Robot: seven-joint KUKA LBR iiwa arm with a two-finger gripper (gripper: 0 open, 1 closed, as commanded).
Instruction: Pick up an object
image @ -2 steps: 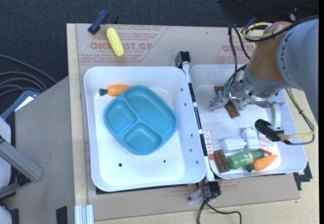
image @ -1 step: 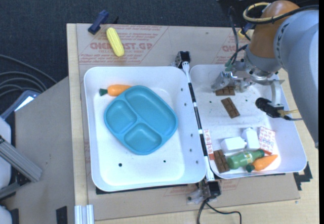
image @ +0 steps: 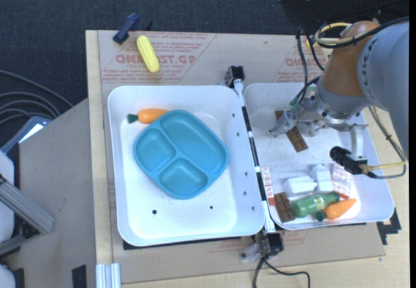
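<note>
Camera view: green bottle (image: pixel 313 205) lengthwise left-right.

We list by colour: divided plate (image: pixel 181 154), sky blue; carrot (image: pixel 149 115) beside it, orange with a green top; corn cob (image: pixel 147 53), yellow; clip (image: pixel 125 28), dark blue; both bins (image: pixel 123 170), white; bottle (image: pixel 312 205), green; second carrot (image: pixel 340 209), orange; small boxes (image: pixel 300 185), white; packet (image: pixel 342 180), white with red print; desk (image: pixel 195 46), tan with red lettering; arm (image: pixel 364 65), grey with an orange band.
</note>
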